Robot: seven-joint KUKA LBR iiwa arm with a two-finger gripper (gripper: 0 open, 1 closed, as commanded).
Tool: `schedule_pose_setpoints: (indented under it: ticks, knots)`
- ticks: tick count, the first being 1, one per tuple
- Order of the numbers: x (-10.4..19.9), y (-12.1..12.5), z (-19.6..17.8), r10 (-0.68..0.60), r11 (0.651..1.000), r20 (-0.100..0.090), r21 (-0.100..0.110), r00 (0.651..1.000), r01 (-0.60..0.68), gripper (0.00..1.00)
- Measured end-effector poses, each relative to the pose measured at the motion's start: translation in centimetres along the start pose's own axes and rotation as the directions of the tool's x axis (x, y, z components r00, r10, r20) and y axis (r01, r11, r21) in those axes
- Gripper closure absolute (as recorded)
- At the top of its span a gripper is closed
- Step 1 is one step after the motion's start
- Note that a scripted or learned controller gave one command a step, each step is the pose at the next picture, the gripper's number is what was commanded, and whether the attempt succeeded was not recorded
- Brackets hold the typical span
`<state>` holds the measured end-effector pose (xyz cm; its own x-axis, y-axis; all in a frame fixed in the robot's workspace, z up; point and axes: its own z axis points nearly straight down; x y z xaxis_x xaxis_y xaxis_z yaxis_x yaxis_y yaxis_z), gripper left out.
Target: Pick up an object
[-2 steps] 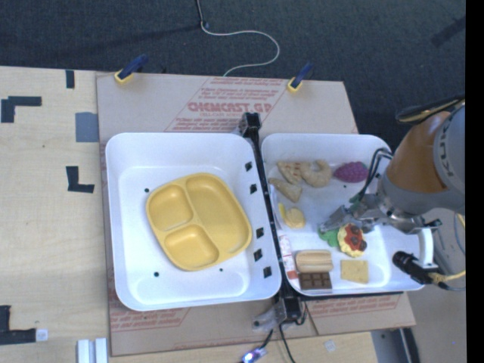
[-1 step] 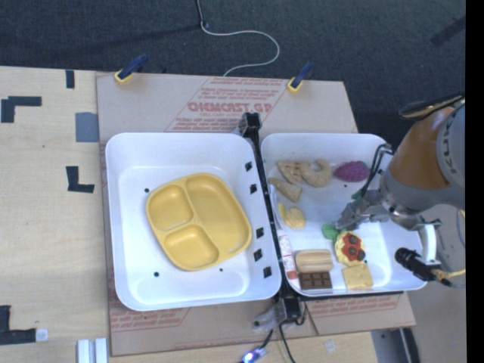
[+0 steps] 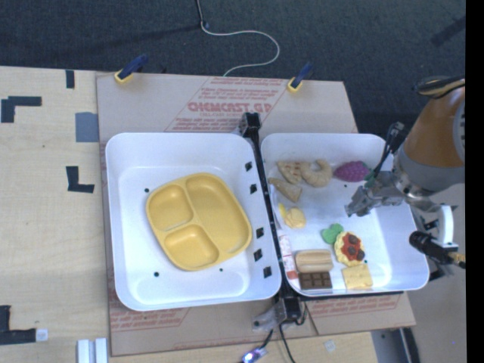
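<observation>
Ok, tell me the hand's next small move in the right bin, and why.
Probably shift the hand a little down and left, over the green piece, then lower. The hand hangs above bare bin floor, with nothing seen between its fingers. The green piece and the pizza slice are the nearest things; the purple piece lies above it.

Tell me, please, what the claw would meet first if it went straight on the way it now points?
Probably bare floor of the right bin: the claw points down-left, with the green piece next in line. Depth is unclear.
</observation>
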<state>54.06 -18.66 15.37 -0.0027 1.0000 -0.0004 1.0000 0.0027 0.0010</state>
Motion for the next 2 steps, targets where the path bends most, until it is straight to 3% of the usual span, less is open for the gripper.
schedule_pose_setpoints:
  ticks: [2]
  knots:
    - [-0.1,0.2,-7.0,0.001,1.000,-0.001,0.002,1.000,-0.001,1.00]
